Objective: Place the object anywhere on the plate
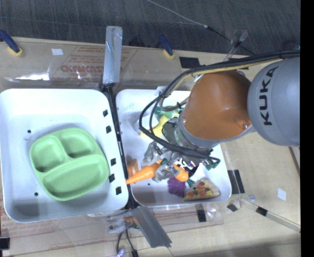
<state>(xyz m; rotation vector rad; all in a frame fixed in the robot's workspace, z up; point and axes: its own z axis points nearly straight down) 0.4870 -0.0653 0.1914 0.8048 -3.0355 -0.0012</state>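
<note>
A green plate (68, 162) is sitting in the left bin (9, 108). Over the right bin (125, 103), the arm (221, 111) is leaning down among a carrot (142, 173), purple grapes (176, 187) and a pizza slice (201, 189). It should be lifting straight up, cleanly. Which object is meant, I cannot tell; the gripper (170, 162) is mostly hidden, its grasp unreadable.

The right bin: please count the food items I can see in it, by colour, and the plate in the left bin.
Orange, carrot: 1
Purple, grapes: 1
Multi-coloured, pizza slice: 1
Yellow item, half hidden under the arm: 1
Green plate: 1
Total: 5. The arm may hide more items.
</note>
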